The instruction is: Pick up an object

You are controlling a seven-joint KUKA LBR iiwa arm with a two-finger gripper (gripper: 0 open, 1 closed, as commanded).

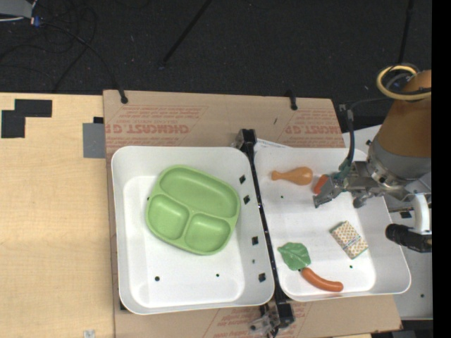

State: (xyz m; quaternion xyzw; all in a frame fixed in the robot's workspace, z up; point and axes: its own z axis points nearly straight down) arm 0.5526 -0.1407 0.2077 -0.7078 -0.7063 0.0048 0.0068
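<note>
My gripper (pixel 344 197) hangs over the back part of the right bin (pixel 394 282), open, with nothing between its fingers. Its left finger (pixel 325 197) is close beside a small red piece (pixel 320 183). An orange drumstick-shaped toy (pixel 293 176) lies just left of that. A small patterned box (pixel 349 239) sits in front of the gripper. At the bin's front lie a green leaf (pixel 294 255) and an orange sausage (pixel 323 281).
The left bin (pixel 134 287) holds a green divided plate (pixel 192 209). A black divider (pixel 259 217) runs between the bins. The grey and orange arm (pixel 405 132) comes in from the right over the bin's edge. Cardboard (pixel 211 122) lies under both bins.
</note>
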